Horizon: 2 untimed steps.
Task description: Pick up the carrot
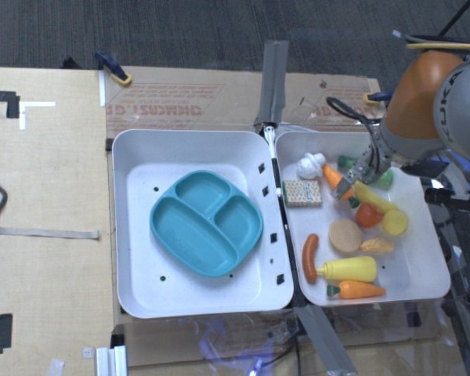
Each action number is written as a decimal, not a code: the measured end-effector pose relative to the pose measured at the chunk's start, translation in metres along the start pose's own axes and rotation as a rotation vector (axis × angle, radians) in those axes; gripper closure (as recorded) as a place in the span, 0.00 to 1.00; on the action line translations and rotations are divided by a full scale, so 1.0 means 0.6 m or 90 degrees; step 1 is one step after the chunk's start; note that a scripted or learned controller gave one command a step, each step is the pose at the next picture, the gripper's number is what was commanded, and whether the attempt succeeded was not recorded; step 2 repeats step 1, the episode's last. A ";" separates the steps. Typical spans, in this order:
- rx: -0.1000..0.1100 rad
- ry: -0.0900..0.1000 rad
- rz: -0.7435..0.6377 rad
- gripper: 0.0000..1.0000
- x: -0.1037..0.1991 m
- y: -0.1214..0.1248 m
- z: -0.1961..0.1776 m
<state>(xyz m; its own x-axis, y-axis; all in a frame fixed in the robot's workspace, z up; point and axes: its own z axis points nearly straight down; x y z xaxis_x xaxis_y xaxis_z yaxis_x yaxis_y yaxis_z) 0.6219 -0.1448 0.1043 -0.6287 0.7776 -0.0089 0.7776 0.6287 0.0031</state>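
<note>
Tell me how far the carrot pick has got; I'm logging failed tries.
Done: the gripper is down in the right bin, among the toys. In hand: I cannot tell whether it grips anything. Left: the carrot lies at the bin's front edge beside the yellow bottle, apart from the gripper; grasp and lift remain.

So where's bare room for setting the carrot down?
Left bin: white floor all around the blue tray, widest along the near and left walls. Right bin is crowded; the carrot lies at its near edge.
</note>
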 end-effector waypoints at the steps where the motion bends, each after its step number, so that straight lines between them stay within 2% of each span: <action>1: 0.003 0.003 0.237 1.00 0.086 0.084 -0.163; 2: 0.003 0.003 0.237 1.00 0.086 0.084 -0.163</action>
